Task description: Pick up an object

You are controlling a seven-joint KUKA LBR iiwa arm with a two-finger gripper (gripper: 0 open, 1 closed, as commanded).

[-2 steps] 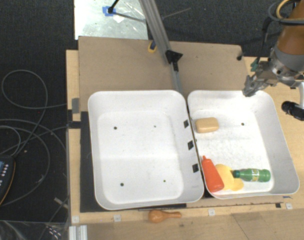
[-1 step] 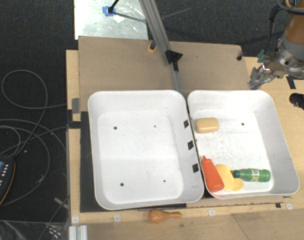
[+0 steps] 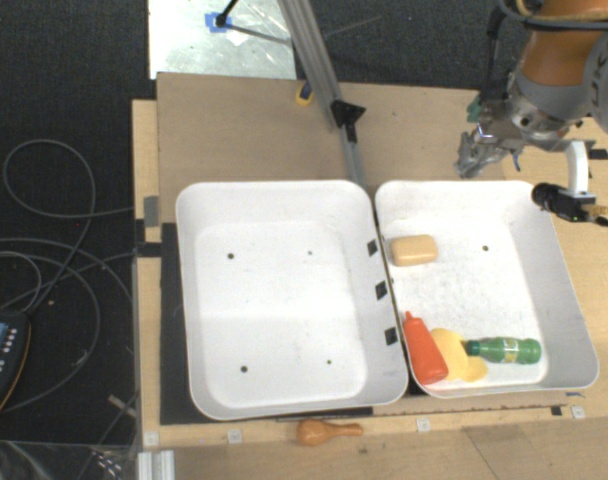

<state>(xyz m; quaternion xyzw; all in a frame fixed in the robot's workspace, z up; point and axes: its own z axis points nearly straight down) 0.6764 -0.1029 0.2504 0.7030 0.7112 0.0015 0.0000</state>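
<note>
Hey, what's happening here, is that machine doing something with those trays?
A robot arm is set up to pick an object out of two white bins. Its gripper hangs above the far rim of the right bin, with nothing visibly in it. That bin holds a tan block, a red bottle, a yellow piece and a green bottle. A small brown object lies on the bench in front of the left bin.

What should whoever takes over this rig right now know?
Claw: hanging above the far rim of the right bin, nothing seen between its fingers.
In the right bin: tan block near the divider; red bottle, yellow piece and green bottle clustered at the near edge.
Wooden piece lies on the bench in front of the bins.
Done: no pick yet. Left: descend, grasp, lift.
</note>
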